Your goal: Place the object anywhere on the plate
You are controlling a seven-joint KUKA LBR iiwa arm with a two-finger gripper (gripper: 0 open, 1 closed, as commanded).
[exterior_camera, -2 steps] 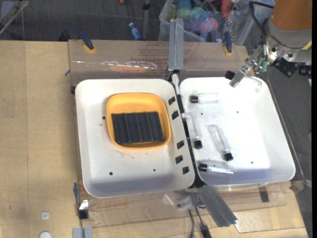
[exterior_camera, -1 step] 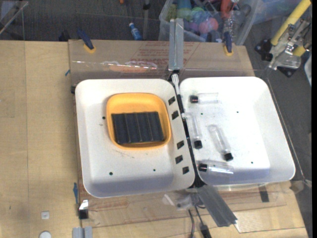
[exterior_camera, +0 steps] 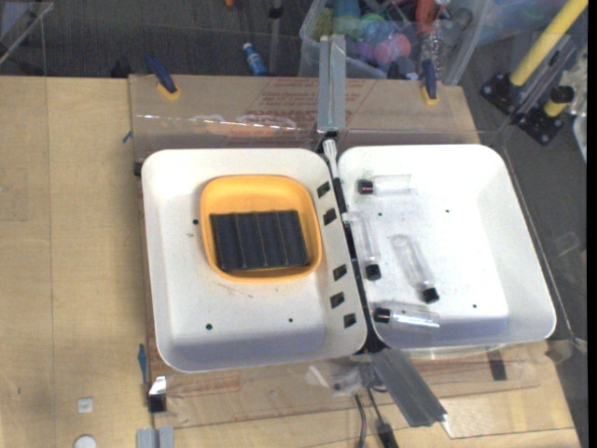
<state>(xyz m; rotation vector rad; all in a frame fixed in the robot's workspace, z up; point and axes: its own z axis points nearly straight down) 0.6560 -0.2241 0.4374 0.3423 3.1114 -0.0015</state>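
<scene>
Two white bins sit side by side on my surface point(exterior_camera: 65, 250). In the left bin point(exterior_camera: 173, 325) I see a yellow plate point(exterior_camera: 259, 189) with a dark ribbed block point(exterior_camera: 258, 240) lying on it. The right bin point(exterior_camera: 485, 250) carries four clear vials with black caps: one point(exterior_camera: 384, 186) near its top left, one point(exterior_camera: 364, 250) along the divider, one point(exterior_camera: 415, 269) near the middle and one point(exterior_camera: 403, 316) at its lower left. The arm's hand is out of my camera view, so I cannot tell its state.
</scene>
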